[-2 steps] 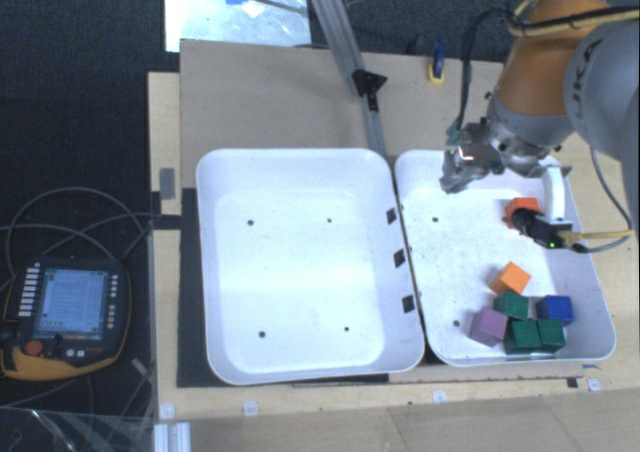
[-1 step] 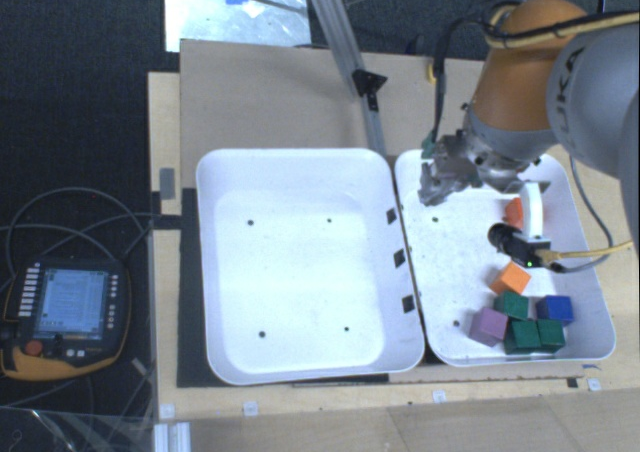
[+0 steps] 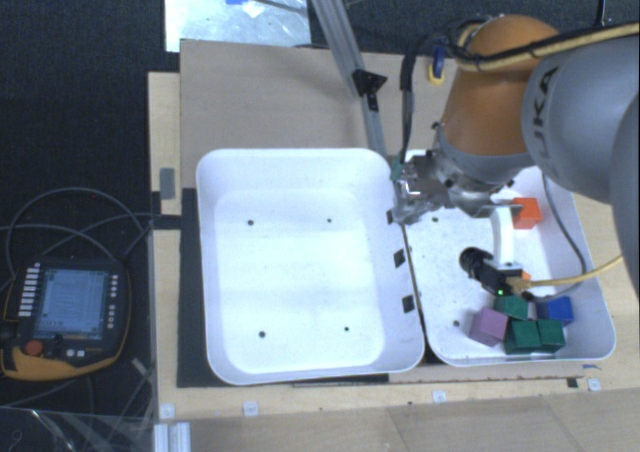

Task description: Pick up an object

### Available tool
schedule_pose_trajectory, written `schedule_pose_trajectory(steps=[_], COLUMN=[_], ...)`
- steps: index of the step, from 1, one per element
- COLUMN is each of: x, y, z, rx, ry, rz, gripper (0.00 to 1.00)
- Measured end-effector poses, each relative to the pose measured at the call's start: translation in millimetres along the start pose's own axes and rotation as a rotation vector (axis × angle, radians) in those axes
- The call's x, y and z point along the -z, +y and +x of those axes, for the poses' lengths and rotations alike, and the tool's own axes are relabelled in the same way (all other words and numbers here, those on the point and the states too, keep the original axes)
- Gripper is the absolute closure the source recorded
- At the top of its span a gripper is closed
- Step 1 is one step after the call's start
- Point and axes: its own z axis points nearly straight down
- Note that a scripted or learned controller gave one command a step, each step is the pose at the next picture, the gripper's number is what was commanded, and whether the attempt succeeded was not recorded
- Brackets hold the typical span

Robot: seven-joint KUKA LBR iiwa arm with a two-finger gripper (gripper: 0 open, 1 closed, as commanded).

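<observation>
Camera view: gripper [image 3: 408, 198] hangs by right bin's [image 3: 445, 250] upper-left wall; open or closed, cannot tell. Purple block [image 3: 488, 325], green blocks [image 3: 522, 337] and blue block [image 3: 556, 310] crowd near corner. Orange block [image 3: 525, 212] sits apart, likely the easiest pick: centre above, descend straight.

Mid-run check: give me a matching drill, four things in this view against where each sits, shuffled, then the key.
1. orange block
2. purple block
3. blue block
4. teach pendant

A. off the bench, at the view's left
B. right bin, just behind the green blocks
C. right bin, alone, farther back
D. right bin, left of the green blocks

Pairs: 1-C, 2-D, 3-B, 4-A
</observation>
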Motion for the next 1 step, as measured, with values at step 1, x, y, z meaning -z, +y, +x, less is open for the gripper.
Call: schedule_pose_trajectory(steps=[1], x=[-3.4], y=[-39.7], z=[47.0], rx=[-0.001], ry=[-0.001], rz=[0.002], gripper=[1.00])
